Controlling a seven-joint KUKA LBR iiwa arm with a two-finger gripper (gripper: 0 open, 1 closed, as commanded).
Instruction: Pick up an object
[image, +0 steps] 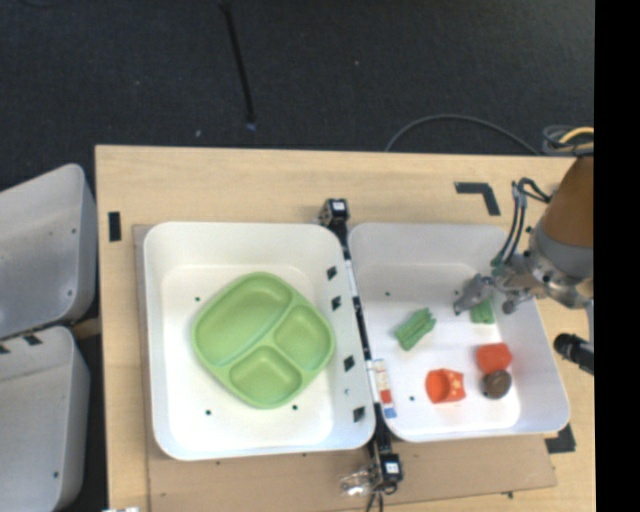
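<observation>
The tool (487, 297) hangs low over the right bin (420, 250), near its far right side, its grey fingers spread apart. A small green piece (483, 312) sits right at the fingertips; whether it is gripped I cannot tell. Left of it lies a ridged green block (414, 328), tilted. Nearer the front edge are an orange-red lump (445, 385), a red cube (493, 357) and a dark brown ball (496, 383) touching the cube. The left bin (170, 260) holds a green divided plate (262, 339). Both bins rest on the pale wooden surface (250, 180).
</observation>
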